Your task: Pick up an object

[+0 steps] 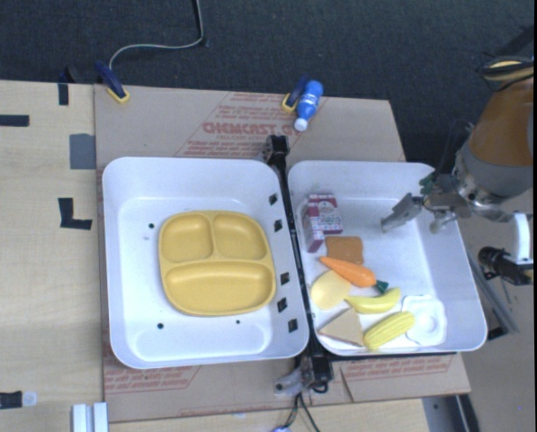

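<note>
End effector point(421, 211), seen from above: we find it poised over the upper right part of the right bin point(385, 171), its two fingers spread apart and nothing between them, so it is released. We judge this stance a pause before a descent, since every candidate object lies below and to the left of it, apart from the fingers.

Largest first, the surface point(34, 268) carries a cardboard sheet point(232, 124) on which both bins sit. The left bin point(124, 241), well to the left of the end effector, holds a yellow divided plate point(217, 262), set out presumably as a receiving place.

The task's things cluster in the right bin, toward its left and near walls. Nearest, to the left, lies a small maroon carton point(322, 216). Just below it sits a brown square piece point(344, 247), touching an orange carrot point(347, 271). Farther down we see a pale yellow round piece point(329, 291), a banana point(372, 302), a corn cob point(388, 329), a tan wedge point(343, 328) and a white piece point(423, 319).

These lower items touch or overlap, which we judge an obstacle to a clean grasp; the carton stands freest, though the divider between the bins lies just beside it.

Beyond the bins, up and to the left, a blue and white bottle point(306, 103) rests on the cardboard.
</note>
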Controlling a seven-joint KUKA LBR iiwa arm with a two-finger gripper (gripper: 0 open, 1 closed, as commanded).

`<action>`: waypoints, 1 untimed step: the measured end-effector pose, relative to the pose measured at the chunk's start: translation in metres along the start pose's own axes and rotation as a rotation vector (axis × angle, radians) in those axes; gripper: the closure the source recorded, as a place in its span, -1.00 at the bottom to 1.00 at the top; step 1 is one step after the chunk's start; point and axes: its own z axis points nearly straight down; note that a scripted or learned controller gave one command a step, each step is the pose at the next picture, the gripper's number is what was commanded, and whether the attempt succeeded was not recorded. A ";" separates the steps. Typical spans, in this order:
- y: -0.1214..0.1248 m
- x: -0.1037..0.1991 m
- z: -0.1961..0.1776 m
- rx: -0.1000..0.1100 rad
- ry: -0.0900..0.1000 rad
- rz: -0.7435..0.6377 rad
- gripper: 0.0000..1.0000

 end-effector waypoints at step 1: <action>0.009 0.031 0.107 -0.005 -0.001 0.000 -1.00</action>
